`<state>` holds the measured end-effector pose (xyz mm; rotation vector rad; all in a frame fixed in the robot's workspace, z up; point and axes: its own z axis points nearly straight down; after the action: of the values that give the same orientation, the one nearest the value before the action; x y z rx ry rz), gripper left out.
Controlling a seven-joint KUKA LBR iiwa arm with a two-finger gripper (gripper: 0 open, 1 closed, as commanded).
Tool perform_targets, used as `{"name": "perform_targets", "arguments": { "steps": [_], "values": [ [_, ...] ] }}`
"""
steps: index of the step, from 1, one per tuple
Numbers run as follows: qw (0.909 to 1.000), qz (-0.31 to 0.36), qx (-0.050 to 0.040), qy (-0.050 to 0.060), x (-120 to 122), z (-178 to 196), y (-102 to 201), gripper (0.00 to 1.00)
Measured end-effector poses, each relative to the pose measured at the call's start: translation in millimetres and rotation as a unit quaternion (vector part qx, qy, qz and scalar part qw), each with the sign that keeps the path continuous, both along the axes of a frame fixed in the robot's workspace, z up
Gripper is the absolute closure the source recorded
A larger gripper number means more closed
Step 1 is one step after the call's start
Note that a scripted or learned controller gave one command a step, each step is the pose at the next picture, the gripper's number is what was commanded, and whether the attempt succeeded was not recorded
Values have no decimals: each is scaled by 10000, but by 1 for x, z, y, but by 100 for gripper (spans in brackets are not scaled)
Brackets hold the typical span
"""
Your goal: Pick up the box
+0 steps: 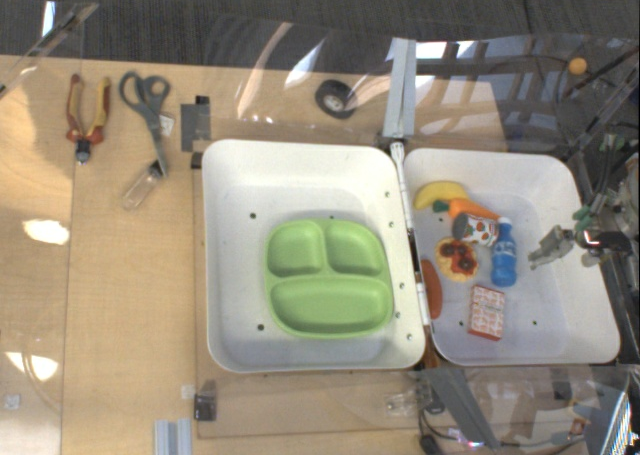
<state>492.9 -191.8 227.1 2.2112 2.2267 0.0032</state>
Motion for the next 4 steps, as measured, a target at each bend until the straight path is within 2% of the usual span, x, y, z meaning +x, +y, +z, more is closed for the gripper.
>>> {"name": "perform_targets", "arguments": {
  "steps": [1, 2, 3, 4],
  "values": [
    [9998, 177, -3, -62, -1, -137, 64, 0],
    [9995, 307, -64, -92, -1, -135, 83, 0],
    [9994, 328, -52, -122, 2, -124, 85, 100],
    [9853, 1706, -6, -25, -4, 60, 160, 100]
  ]
}}
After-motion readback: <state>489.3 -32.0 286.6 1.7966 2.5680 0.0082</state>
